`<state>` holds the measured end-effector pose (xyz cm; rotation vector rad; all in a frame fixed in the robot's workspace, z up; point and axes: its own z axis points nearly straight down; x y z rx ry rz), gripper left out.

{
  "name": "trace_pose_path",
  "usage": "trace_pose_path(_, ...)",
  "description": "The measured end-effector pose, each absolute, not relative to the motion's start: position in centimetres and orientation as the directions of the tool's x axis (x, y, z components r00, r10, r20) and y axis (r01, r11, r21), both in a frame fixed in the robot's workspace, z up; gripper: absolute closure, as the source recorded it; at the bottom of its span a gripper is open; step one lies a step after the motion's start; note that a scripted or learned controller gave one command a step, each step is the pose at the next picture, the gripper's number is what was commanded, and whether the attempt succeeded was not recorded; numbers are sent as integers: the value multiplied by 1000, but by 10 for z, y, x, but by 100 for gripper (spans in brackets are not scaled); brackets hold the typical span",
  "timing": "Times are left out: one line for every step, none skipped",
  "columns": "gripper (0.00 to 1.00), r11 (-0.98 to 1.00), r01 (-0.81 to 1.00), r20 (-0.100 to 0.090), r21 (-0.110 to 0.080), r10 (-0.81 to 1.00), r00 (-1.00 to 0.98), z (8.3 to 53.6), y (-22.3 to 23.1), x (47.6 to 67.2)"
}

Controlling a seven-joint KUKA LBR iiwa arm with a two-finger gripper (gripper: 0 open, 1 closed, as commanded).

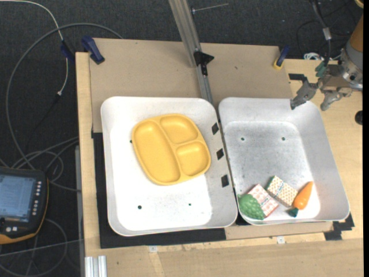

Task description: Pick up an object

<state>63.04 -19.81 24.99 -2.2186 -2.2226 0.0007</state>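
Several small objects lie in the near right corner of the right bin (271,137): an orange carrot (303,195), a green leafy piece (251,206), and two patterned boxes (282,190) (263,198). My gripper (315,97) hovers above the bin's far right corner, well away from those objects. Its two fingers stand apart with nothing between them.
The left bin (121,206) bears a yellow divided plate (170,149). A metal pole (187,27) rises at the back between the bins. Blue clamps (92,49) (281,56) hold the board's far corners. A tablet (20,199) lies on the floor at left.
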Motion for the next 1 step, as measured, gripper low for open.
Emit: trace_pose_path(0,2,1000,0,-1,1000,-2,250,-198,630)
